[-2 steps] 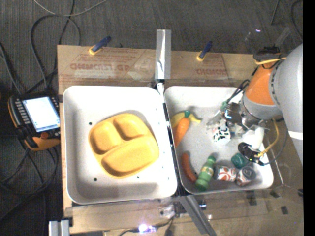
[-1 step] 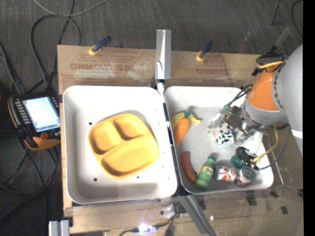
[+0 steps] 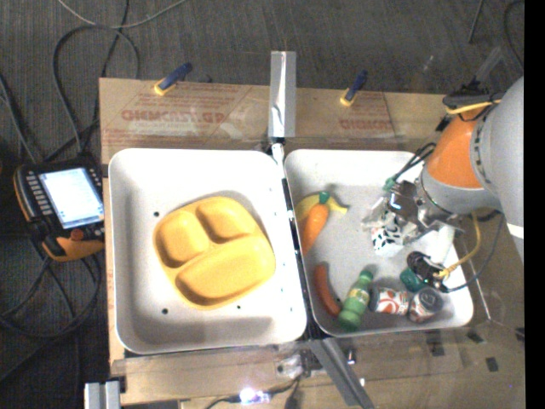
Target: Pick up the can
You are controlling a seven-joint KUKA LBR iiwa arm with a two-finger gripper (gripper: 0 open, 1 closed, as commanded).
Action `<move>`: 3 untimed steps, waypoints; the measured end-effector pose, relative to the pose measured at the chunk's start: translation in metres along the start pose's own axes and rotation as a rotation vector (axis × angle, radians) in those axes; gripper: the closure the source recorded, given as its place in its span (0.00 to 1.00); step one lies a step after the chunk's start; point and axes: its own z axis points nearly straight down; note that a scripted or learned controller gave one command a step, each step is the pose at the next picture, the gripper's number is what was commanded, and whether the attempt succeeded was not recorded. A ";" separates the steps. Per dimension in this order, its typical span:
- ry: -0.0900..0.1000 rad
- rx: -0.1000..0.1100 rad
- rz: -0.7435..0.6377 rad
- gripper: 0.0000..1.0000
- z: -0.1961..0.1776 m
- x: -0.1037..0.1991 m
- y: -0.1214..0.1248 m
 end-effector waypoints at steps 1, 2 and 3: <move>0.013 0.005 0.123 1.00 0.008 0.003 -0.004; 0.004 0.001 0.133 0.00 0.009 -0.005 -0.003; -0.003 0.020 0.087 0.00 -0.018 0.004 0.054</move>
